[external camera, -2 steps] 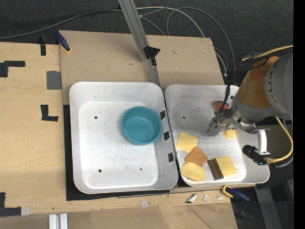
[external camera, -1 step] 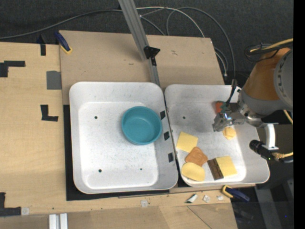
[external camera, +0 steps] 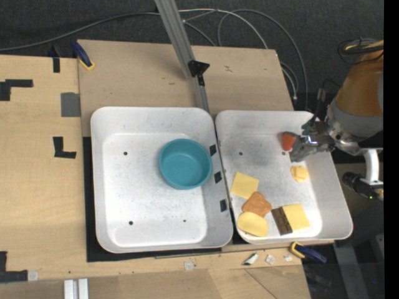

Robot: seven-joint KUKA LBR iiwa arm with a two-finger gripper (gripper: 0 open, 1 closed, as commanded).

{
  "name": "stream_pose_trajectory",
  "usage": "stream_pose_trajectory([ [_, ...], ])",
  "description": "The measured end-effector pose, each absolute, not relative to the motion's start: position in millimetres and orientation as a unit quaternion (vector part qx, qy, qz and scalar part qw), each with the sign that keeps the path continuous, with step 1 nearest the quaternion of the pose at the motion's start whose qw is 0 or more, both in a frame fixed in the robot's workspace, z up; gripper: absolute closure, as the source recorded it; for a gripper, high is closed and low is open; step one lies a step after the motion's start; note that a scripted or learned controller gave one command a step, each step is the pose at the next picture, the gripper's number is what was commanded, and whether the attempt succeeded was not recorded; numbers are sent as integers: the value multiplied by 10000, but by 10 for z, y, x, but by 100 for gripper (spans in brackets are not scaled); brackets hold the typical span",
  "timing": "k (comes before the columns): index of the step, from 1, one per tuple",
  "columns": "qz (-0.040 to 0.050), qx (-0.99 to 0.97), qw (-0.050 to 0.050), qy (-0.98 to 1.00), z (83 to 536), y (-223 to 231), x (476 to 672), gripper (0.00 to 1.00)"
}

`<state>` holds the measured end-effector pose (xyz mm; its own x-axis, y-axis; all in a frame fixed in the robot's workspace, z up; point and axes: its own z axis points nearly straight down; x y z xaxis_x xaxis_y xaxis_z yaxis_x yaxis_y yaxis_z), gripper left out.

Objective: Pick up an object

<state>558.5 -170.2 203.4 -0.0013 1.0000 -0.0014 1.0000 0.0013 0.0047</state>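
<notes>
My gripper (external camera: 301, 149) hangs over the right side of the right bin (external camera: 255, 122), low above its floor. A small red-orange object (external camera: 287, 141) lies just to the gripper's left, touching or nearly touching it; I cannot tell which. A small yellow lump (external camera: 300, 174) sits just below the gripper. Further forward lie a flat yellow square (external camera: 244, 184), an orange-brown piece (external camera: 257, 203), a yellow oval (external camera: 252, 224) and a yellow block with a brown edge (external camera: 290, 217). A blue bowl (external camera: 184, 163) stands in the left bin (external camera: 112, 124).
A slanted metal pole (external camera: 181, 36) runs down to the bins' shared back edge. Cables loop across the back of the bench. The arm's grey and orange body (external camera: 361, 98) stands just off the right bin's right rim.
</notes>
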Motion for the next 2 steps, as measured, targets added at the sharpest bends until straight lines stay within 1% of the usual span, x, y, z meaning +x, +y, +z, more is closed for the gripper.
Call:
stream_pose_trajectory([
  [1,-2,7067,-4,7075,2015,-1697,5586,100],
  [2,6,7042,-14,7100,2077,-1062,5707,100],
])
